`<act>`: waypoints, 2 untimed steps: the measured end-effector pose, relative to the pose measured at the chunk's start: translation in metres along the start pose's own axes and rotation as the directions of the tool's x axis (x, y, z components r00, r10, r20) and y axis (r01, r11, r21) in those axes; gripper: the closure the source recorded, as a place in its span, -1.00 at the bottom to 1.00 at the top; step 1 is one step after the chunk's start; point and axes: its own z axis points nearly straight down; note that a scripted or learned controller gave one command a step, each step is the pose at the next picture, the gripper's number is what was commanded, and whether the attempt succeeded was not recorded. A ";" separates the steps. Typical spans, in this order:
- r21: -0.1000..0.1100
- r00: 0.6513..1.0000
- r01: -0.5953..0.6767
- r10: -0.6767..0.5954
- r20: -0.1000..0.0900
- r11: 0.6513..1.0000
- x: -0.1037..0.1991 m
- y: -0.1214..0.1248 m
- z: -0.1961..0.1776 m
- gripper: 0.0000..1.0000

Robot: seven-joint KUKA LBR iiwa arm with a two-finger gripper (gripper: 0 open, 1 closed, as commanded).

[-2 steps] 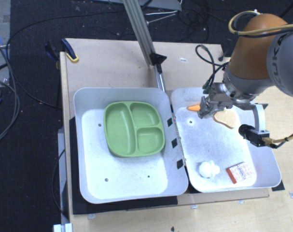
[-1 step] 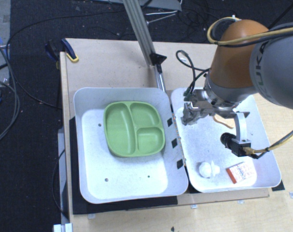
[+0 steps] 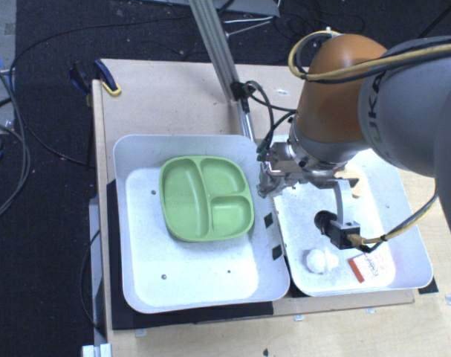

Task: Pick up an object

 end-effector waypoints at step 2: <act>-0.001 1.000 -0.006 0.006 0.001 1.000 0.050 -0.009 0.004 -1.00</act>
